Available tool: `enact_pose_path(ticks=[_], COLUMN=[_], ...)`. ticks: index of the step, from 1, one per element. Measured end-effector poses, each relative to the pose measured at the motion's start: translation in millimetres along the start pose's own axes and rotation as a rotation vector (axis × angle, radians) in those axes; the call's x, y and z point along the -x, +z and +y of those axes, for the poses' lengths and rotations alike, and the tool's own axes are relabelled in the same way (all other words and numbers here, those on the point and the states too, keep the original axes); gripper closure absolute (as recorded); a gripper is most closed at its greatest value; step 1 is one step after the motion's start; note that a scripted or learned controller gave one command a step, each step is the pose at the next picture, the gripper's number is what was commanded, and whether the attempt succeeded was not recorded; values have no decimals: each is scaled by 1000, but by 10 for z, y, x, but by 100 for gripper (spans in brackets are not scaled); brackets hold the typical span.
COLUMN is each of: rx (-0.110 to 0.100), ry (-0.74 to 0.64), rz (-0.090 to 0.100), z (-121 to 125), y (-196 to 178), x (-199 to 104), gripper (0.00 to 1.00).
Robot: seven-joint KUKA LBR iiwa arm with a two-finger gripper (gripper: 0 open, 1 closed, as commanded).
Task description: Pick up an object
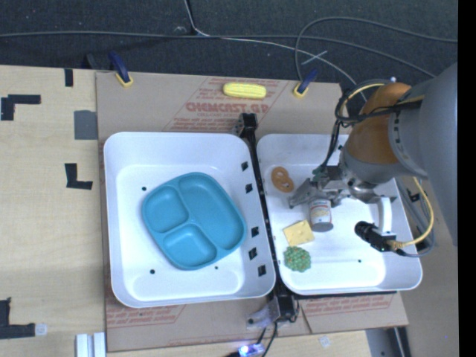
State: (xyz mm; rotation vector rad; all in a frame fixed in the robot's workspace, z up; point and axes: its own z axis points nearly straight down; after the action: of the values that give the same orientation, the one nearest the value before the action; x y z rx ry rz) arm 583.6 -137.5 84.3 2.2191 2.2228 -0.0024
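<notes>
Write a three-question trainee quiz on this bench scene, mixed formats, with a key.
1. True or false: the blue tray lies in the left bin.
2. Which lies nearest the broccoli? A) pretzel B) cheese C) corn
3. Fill in: the corn lies on the ____, outside both bins.

Key: 1 true; 2 B; 3 cardboard.

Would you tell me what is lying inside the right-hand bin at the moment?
The right bin holds a brown pretzel-like piece, a yellow wedge, a green lump and a small can beneath the gripper. The arm covers the bin's upper right corner.
</notes>
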Motion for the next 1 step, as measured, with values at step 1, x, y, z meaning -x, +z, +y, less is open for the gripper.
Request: enact_pose_path(ticks=[1], rx=[5], ry=[0], rz=[-2], z=[13], y=[-122], x=[5], gripper=[100])
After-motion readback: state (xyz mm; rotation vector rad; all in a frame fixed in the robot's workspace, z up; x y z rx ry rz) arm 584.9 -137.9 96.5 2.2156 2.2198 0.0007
